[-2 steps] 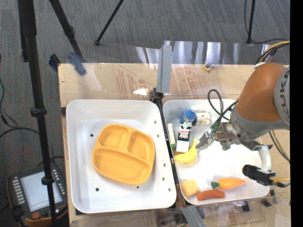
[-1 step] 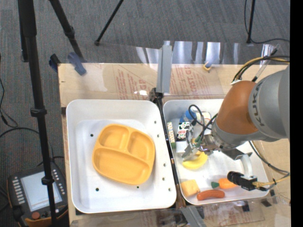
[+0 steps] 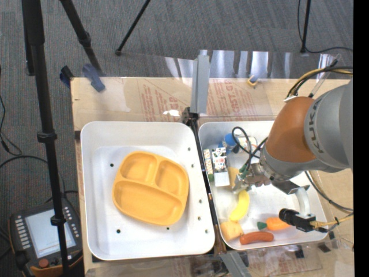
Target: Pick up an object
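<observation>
Sausage (image 3: 256, 238) lies low; "KUKA" marks the arm (image 3: 311, 134); gripper (image 3: 247, 180) closure unclear above banana (image 3: 240, 205).

You're looking down on a robotics lab here: a grey KUKA arm (image 3: 314, 134) with an orange band reaches over a bench (image 3: 144, 100) that carries two shallow white bins, the left bin (image 3: 92, 154) and the right bin (image 3: 320, 209), side by side. Around it you've got black tripod legs (image 3: 69, 16) and stands on grey carpet (image 3: 202, 22), loose cables (image 3: 314, 79) at the right, and a handheld control pendant (image 3: 40, 235) with a screen at the lower left.
</observation>
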Controlling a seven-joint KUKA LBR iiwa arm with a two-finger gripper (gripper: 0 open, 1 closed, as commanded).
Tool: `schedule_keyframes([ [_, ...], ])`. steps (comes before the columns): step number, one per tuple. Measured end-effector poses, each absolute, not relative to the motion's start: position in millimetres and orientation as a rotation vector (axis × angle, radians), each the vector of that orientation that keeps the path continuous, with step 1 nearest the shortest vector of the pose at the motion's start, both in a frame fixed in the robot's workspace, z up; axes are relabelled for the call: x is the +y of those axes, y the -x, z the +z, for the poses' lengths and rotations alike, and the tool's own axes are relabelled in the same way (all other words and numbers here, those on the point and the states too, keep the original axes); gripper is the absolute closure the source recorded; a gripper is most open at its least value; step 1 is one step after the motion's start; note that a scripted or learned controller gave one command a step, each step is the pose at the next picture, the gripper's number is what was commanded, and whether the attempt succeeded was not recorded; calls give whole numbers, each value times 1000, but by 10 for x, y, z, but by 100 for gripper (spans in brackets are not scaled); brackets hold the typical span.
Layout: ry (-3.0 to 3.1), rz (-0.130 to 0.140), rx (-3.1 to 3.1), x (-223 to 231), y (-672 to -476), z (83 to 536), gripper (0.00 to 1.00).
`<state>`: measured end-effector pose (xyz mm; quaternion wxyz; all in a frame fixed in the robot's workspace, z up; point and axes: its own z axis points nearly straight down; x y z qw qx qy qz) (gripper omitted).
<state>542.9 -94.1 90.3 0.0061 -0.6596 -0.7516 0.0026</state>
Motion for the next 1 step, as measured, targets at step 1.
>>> schedule_keyframes([
  [1,2061,6,-2365,-575,-5969,1842,100],
])
